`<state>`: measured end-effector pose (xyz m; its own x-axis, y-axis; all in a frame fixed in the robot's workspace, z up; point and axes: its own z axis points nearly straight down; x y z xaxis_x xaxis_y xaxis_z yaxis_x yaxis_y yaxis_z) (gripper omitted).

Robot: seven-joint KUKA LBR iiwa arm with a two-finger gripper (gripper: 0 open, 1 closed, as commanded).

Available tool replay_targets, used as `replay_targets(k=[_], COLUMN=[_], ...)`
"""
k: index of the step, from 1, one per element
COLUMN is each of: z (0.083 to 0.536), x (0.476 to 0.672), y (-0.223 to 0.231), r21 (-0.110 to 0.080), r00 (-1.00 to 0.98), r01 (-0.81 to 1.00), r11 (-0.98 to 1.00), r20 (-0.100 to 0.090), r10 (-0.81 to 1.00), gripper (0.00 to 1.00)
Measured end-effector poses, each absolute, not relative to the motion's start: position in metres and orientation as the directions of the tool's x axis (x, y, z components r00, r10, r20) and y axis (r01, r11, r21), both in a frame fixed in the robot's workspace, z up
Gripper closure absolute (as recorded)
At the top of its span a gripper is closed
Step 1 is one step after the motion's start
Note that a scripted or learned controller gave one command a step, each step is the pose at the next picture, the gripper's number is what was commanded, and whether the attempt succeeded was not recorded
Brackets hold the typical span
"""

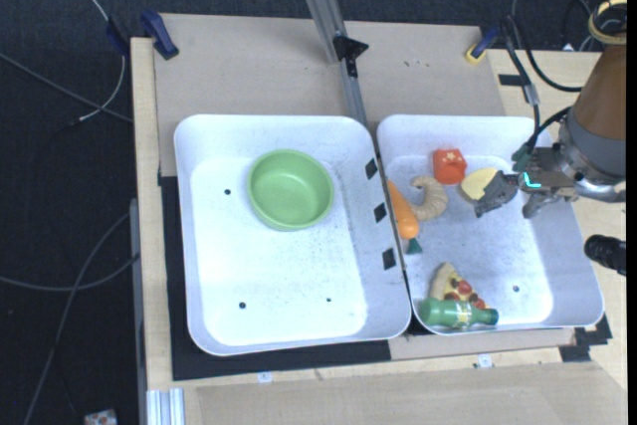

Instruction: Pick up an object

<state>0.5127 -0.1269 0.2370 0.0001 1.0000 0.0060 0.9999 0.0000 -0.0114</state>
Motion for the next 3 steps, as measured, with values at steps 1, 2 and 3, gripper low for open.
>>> replay_targets(k=[1,2,3], z=[0.239,0.184,0.119], x=[0.513,0.502,0.501], y=[-0.127,-0.127,-0.120], r21=[-0.007,-0.016,-0.018], r00=[0.000,0.001,0.000], r01=[1.000,1.000,1.000], r11=[0.000,-0.001,0.000], r20=[0.006,0.007,0.008], r10=[1.000,1.000,1.000], gripper=[0.00,0.00,0.00])
